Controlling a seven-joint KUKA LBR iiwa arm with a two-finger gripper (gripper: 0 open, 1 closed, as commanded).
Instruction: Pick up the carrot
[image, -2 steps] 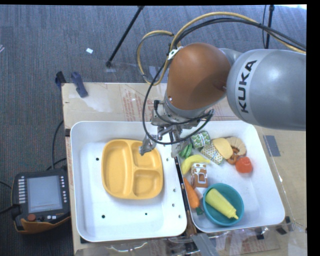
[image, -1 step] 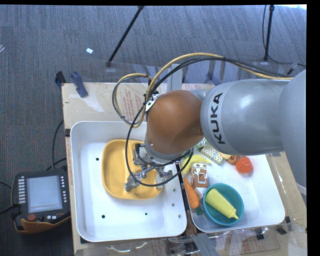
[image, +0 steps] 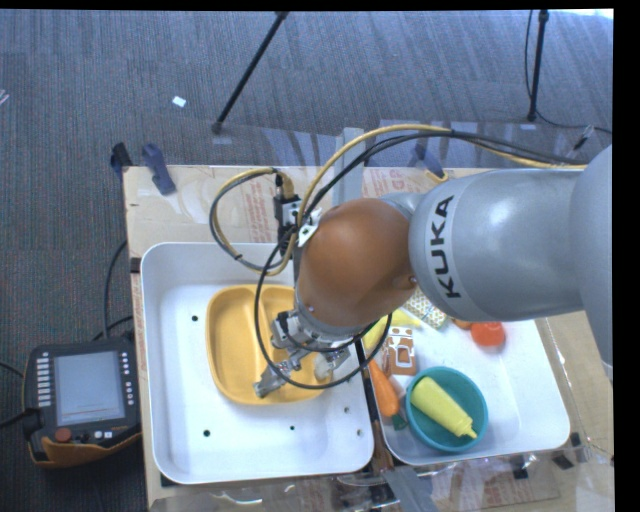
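The carrot is a slim orange piece lying in the right bin, close against its left wall and just left of a blue bowl. My gripper hangs below the orange wrist over the yellow dish in the left bin, roughly a hand's width left of the carrot. Its two fingers stand spread apart, open, with nothing between them. The arm's bulk hides the dish's right side and part of the bins' shared wall.
A blue bowl holding a yellow corn cob sits right of the carrot. A small orange-and-white box, a patterned packet and a red-orange item lie further back. Cables loop above the left bin.
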